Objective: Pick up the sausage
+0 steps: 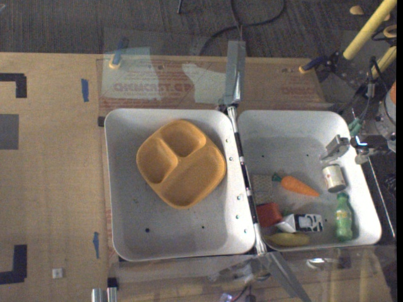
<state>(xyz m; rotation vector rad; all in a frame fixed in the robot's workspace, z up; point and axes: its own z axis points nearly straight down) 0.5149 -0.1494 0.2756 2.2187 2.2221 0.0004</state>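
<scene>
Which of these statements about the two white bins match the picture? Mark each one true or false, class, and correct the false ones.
1. The orange divided plate lies in the left bin. True.
2. The carrot lies on the divided plate. False: it lies in the right bin, near its middle.
3. The green bottle stands upright at the far edge of the right bin. False: it lies on its side near that bin's right wall, toward the near edge.
4. The small can lies in the right bin, just below the claw. True.
5. The milk carton lies beside the red item. True.
</scene>
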